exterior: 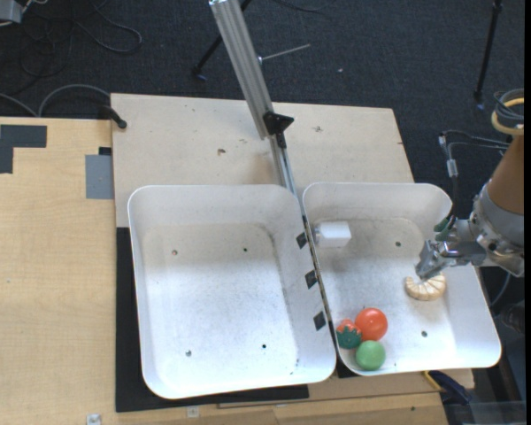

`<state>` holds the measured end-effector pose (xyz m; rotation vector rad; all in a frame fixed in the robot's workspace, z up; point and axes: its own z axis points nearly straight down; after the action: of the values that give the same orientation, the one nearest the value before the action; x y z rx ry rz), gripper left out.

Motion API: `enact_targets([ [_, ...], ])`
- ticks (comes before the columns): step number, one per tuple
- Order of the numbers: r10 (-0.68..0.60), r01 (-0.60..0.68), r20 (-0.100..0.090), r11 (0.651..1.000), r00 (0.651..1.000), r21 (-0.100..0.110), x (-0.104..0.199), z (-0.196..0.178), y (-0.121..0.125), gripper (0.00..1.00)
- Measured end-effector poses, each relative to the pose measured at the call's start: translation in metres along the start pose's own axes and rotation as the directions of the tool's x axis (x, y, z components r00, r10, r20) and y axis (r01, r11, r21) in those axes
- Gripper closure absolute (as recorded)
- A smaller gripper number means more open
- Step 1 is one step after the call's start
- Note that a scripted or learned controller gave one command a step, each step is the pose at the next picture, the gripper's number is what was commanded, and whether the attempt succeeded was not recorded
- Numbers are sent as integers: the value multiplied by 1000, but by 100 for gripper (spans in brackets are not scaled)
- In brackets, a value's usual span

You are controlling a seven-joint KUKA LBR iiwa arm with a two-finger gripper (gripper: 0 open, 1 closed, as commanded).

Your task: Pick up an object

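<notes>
Right-hand bin (398, 204) holds our target: the tan pastry (426, 288) lies just below the gripper (427, 265), lower right; whether it is clamped we cannot tell.

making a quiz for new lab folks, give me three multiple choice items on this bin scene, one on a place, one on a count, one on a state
1. Where is the white block?
A. left bin
B. right bin, by the divider
C. on the wooden bench

2. How many round balls sit in the right bin's near corner?
A. one
B. two
C. four

3. Where is the gripper?
A. right over the tan ridged object
B. over the left bin
C. off the bench

Key: 1 B, it lies beside the divider; 2 B, red ball and green ball; 3 A, it sits at that object's top edge.
</notes>
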<state>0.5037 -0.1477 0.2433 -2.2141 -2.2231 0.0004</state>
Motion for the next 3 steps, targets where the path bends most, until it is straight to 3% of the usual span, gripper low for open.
enact_targets([
  [3,-1,1,0,1000,1000,3,155,21,2,100],
])
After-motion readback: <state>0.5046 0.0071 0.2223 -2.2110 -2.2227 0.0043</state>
